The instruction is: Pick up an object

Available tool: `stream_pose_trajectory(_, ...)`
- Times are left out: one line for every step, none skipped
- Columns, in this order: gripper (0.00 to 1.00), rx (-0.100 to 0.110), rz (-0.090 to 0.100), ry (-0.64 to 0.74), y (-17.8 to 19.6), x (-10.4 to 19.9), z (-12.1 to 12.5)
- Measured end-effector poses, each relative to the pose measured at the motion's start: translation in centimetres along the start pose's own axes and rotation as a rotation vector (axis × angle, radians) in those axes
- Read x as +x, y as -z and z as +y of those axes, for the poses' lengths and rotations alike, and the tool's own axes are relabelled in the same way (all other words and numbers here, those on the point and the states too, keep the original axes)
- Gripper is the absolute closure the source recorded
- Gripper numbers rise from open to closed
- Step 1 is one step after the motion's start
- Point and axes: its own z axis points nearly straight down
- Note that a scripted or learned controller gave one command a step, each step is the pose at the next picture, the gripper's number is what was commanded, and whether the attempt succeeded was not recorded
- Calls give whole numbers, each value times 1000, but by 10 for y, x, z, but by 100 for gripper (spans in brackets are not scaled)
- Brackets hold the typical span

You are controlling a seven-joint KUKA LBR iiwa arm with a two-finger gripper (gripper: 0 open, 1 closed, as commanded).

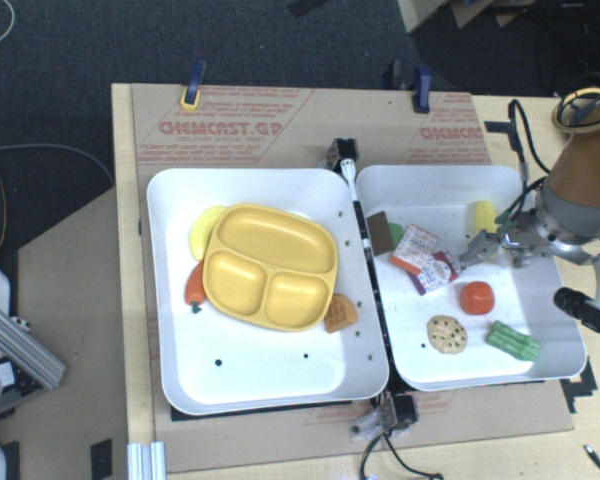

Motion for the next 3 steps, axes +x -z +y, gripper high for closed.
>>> stream_pose_trajectory(0, -2, -1, 0, -21, 1, 0)
stream_pose_trajectory(100, -6, -3, -1, -9, 0, 1)
stream_pose_trajectory(100, -14, -6, 1, 49, 4, 11)
